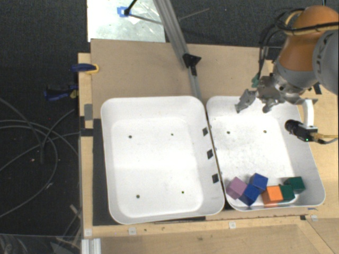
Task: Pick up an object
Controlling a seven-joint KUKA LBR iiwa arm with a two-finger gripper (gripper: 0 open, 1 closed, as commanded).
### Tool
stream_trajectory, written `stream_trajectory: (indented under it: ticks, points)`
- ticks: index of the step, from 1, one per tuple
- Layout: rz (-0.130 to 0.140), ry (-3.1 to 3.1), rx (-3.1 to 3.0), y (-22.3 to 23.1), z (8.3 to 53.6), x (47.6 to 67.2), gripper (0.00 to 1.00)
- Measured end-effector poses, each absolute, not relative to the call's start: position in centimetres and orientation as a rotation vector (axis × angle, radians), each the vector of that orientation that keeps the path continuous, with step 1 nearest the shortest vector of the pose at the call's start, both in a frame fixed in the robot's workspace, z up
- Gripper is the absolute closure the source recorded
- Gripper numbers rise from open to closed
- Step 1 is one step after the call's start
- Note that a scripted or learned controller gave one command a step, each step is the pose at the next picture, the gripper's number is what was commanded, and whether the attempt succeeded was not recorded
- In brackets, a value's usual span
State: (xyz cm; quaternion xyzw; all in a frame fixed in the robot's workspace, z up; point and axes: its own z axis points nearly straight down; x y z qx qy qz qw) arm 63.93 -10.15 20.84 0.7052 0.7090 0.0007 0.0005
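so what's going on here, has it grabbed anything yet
Not yet. The grey arm's gripper hangs over the far end of the right bin with its fingers apart and nothing between them. The blocks sit bunched at that bin's near edge: a purple block, a blue block, an orange block and a green block. None has been touched.

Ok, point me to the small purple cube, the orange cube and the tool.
small purple cube (pixel 237 187), camera view, its top face
orange cube (pixel 273 194), camera view, its top face
tool (pixel 256 104), camera view, midway between fingertips
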Motion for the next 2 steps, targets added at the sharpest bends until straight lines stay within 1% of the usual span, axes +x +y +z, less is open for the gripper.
stream_trajectory:
  ticks: [1, 2]
  points:
    - [-0.009, 2.223, 2.229, -13.2, 11.8, 57.7, 0.0]
    - [-0.006, 2.22, 2.23, -15.7, 8.8, 49.8, 0.0]
